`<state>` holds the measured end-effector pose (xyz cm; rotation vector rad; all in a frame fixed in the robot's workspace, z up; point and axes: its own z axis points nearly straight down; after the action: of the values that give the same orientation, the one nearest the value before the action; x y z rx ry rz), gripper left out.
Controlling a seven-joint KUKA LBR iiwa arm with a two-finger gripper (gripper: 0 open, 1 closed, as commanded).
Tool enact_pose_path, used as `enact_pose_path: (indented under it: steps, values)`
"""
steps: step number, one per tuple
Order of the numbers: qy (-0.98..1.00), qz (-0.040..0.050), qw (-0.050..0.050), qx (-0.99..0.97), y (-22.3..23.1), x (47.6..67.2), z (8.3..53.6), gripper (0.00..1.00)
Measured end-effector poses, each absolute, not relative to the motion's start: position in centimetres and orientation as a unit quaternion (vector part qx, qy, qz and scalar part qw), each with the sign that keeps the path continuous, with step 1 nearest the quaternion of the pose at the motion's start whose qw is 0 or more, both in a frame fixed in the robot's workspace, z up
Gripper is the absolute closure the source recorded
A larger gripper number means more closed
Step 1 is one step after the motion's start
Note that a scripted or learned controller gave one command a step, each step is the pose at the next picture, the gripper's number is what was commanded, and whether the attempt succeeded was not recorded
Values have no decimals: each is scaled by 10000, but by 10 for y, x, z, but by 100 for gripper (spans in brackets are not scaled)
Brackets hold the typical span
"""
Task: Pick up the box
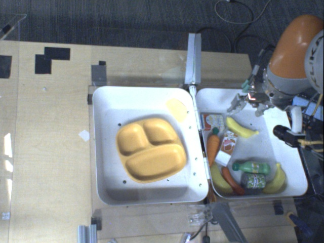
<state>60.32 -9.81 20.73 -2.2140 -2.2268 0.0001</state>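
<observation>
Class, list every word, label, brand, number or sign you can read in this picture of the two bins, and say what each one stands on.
No text here can be read.
Green bottle: its label shows print, too blurred to read.
Small box, red and white: markings too small to read.
Flat packet by the bin wall: printed, but illegible.
Yellow divided tray: no lettering visible.

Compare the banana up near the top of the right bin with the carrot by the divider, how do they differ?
The upper banana is yellow, while the carrot is orange with a green top. The banana lies slanted across the bin; the carrot runs along the divider, top toward the bin's far side. The banana lies close under the pincer; the carrot lies farther from it. Both rest in the right bin, beside a small box.
</observation>
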Motion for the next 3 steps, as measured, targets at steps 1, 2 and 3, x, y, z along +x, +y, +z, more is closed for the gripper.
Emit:
enact_pose_path:
  steps: [1,2,3]
  values:
    - [-7179,-3,1,-6961,-81,594,183,0]
    - [-6922,-8,-11,-7217,-130,635,94,0]
    - [-6823,-28,-28,-7310,-86,671,87,0]
